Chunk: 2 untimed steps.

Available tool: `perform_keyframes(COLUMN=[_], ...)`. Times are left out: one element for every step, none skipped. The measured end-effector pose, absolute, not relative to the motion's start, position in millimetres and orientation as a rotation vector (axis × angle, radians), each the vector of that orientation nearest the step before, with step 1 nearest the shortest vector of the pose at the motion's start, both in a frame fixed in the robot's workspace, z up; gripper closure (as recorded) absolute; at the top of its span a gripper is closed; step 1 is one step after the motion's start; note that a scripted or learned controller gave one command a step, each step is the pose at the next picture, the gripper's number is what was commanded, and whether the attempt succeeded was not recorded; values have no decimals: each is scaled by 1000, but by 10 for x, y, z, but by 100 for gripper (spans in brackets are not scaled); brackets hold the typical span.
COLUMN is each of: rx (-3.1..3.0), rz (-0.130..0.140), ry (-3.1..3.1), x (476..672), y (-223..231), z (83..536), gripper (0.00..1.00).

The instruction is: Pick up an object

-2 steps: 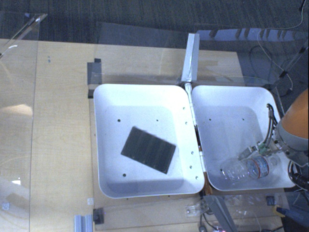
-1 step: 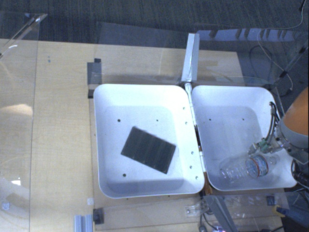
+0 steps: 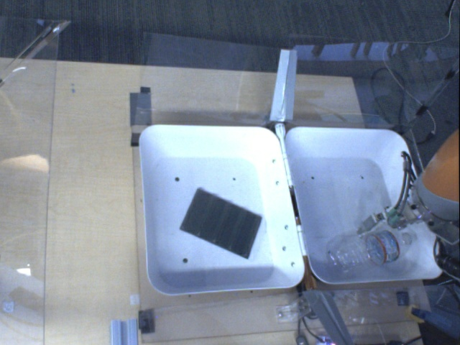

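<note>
The gripper (image 3: pixel 383 223) is reaching at the clear bottle (image 3: pixel 363 249) in the right bin (image 3: pixel 338 149), its state I cannot tell, and next needs a firm close and lift.

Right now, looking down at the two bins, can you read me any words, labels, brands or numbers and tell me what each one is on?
No text can be read.
Clear plastic bottle in the right bin: it has a bluish label band, too blurred to read.
Dark rectangular pad in the left bin: plain ribbed surface, no lettering visible.
Both bins: bare white, only small holes.
</note>
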State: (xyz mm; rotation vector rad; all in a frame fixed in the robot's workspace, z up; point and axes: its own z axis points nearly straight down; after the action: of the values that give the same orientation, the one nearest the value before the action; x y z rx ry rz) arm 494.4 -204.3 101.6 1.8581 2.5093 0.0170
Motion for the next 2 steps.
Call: perform_keyframes(rx=[1826,1822], rz=[7,15], ry=[2540,2536], x=[4912,4941], y=[-2031,-2024], z=[895,1016], gripper=[0,100])
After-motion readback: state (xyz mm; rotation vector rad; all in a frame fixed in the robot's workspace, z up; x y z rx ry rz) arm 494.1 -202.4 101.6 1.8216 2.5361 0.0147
